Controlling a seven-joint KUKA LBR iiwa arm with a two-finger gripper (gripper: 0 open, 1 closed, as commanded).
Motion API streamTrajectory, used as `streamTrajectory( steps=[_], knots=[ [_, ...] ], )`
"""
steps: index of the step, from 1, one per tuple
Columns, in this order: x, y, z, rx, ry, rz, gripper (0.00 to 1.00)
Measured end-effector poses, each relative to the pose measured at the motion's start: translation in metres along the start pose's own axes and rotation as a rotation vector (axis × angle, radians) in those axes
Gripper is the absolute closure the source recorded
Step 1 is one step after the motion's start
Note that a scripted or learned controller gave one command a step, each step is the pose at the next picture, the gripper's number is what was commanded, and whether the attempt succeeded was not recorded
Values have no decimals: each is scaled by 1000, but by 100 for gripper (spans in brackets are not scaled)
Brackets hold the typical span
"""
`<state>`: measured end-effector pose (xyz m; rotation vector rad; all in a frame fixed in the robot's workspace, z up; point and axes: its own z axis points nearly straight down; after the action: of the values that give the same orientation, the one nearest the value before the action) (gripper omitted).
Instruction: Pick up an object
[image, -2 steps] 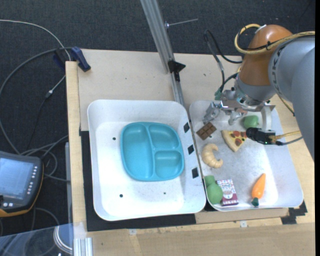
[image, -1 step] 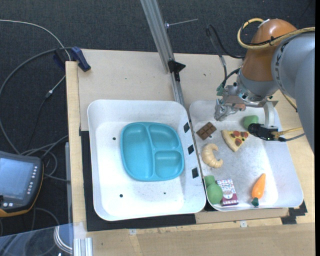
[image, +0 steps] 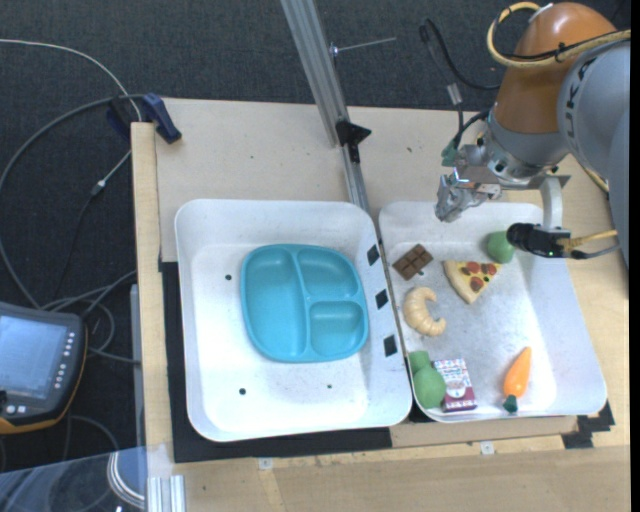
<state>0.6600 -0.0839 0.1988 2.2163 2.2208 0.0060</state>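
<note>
Seven objects lie in the right bin (image: 585, 345), all below the gripper (image: 450, 207), which hovers over the bin's far rim; jaw opening cannot be determined. Nearest below sit the chocolate piece (image: 412, 262) and pizza slice (image: 471, 278). The croissant (image: 424, 311) lies farther down, the carrot (image: 516, 374) farthest.

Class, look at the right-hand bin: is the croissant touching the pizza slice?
Apart. The camera view shows bare white bin floor between the croissant and the pizza slice, which lies up and to its right.
</note>
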Motion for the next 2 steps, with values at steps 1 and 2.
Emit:
streamTrajectory(
  steps=[1, 2],
  knots=[
    [6, -2, -46, -1, 0, 0, 100],
    [6, -1, -84, 1, 0, 1, 100]
  ],
)
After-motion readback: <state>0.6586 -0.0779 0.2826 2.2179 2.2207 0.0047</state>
